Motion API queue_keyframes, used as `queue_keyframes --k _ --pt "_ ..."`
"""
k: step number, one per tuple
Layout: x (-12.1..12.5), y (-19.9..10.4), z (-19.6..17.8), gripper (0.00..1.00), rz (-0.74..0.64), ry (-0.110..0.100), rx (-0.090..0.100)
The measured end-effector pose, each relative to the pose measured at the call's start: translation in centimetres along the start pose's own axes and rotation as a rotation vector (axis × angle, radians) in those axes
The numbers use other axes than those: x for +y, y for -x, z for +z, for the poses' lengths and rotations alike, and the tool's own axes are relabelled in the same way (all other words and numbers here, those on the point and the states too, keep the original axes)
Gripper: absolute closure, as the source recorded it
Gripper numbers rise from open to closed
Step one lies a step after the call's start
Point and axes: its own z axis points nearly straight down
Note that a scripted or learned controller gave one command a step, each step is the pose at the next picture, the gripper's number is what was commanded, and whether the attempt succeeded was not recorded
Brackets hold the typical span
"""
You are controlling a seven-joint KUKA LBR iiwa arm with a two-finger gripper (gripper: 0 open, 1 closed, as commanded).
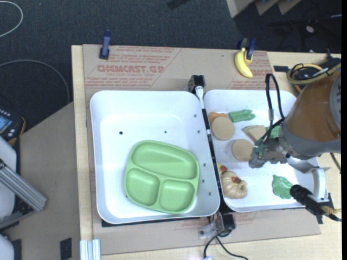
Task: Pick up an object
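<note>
A: Which object is the arm after?

B: My guess is the round tan piece (242, 149), lying in the right bin (238, 205). The hand (259, 159) hangs just to the right of it, touching or nearly so; the slant of the view won't let me say which.

A: Is anything held?

B: Nothing shows between the fingers. Whether they are spread or closed, I cannot tell; the hand reads as a dark lump under the wrist.

A: So which step is this?

B: I'd judge it the approach, or the very start of a grasp. Nothing looks lifted; every item seems to rest on the bin floor.

A: What else lies around that tan piece?

B: Above it, a second tan disc (223, 128) with an orange bit behind. Further up, a green pod (241, 115). Up and to the right, a tan wedge (253, 132), partly behind the cable. Below and left, a knobbly pale item (234, 185). Lower right, past the hand, a green leafy piece (282, 186).

A: And farther out?

B: Left of it, the other bin holds a green divided tray (161, 175). Well above, a banana (243, 65) lies on the table (135, 64), outside both bins.

A: What does the next move call for?

B: Centring the hand over the tan piece, dropping so the fingers straddle it, then closing and lifting straight up. The piece looks low and flat, so a slip seems a fair risk.
</note>
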Motion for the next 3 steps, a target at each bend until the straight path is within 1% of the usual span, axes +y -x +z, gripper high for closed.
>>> queue_keyframes --k 2,3 --pt "0.1 0.0 -2.0 1.00 -0.001 0.004 -0.002" --pt "0.0 -6.3 -7.3 1.00 -0.006 -0.005 0.005"
